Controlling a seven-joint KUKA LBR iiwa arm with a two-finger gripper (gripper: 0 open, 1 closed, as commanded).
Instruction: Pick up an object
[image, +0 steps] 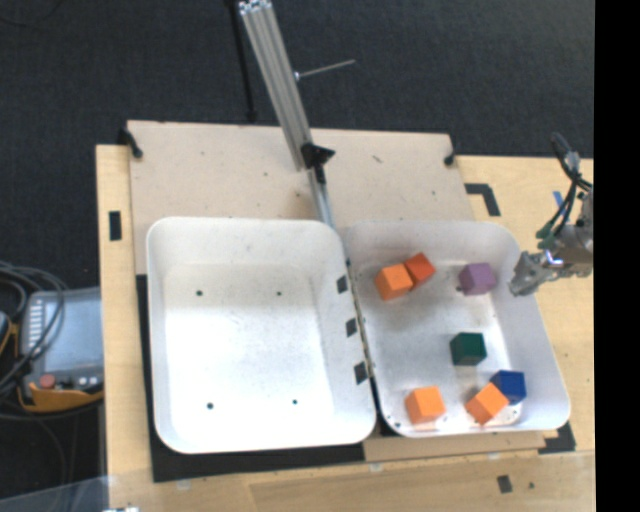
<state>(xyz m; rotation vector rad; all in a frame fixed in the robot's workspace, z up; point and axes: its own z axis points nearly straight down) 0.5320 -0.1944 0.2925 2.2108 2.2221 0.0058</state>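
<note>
The right-hand bin holds all the candidate objects, and positions here are given relative to the dark green cube near its middle. Up and to the left of it sit two orange cubes, touching or nearly so; directly above it lies a purple cube; below and to its left is a lone orange cube; below and to its right an orange cube and a blue cube press together against the bin's lower wall. The gripper hangs up and to the right of the green cube, near the bin's right rim and just beside the purple cube; nothing is seen in its grasp, and its opening cannot be told, since the tool is small, blurred and partly cut off at the frame edge. Probable failures: closing on a touching pair would likely push one cube aside or lift neither; a descent near the rim may strike the wall; a glancing contact could skid the purple cube away. The left-hand bin lies well apart from the green cube.
</note>
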